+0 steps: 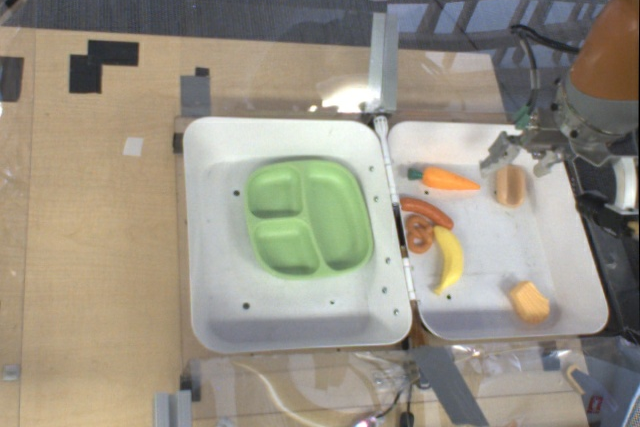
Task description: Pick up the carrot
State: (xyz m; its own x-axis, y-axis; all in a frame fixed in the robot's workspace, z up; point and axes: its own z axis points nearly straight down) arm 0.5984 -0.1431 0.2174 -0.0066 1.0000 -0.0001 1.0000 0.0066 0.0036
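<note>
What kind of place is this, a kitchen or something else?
Probably a robot lab, not a kitchen: a robot arm reaches over two white bins on a workbench, with toy-like food such as a carrot and banana.

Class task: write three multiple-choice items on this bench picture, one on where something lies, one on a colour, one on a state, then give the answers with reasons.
1. Where does the carrot lie?
A. on the green tray
B. in the right bin
C. on the bare bench

2. What colour is the divided tray?
A. green
B. red
C. blue

3. Is the carrot held by the hand?
A. yes, it is lifted
B. no, it rests on the bin floor
C. yes, it is being dragged

Answers: 1 B, it lies in the right bin near the divider; 2 A, the tray in the left bin is green; 3 B, the hand is off to the carrot's right, apart from it.
</note>
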